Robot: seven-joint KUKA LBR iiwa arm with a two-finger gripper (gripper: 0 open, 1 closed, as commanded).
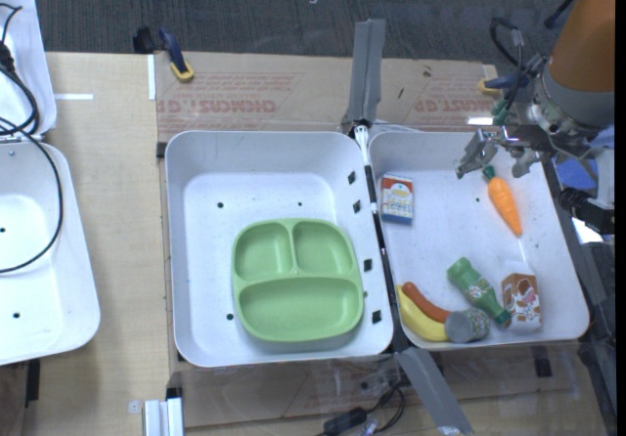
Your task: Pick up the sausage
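Sausage lay at the lower left of the right bin, a reddish-brown link resting along the upper edge of a yellow banana, touching it. Grey rounded object sat at the banana's right end, with a green bottle slanting just above it and a small printed carton beside the bottle to the right. Orange carrot lay in the upper right of the same bin, a small box near the bin's upper left. Gripper hovered at the upper right of the frame, over the bin's far edge just above the carrot, fingers spread and holding nothing, well apart from the sausage. Left bin carried a green divided plate. Both bins sat on the bench.
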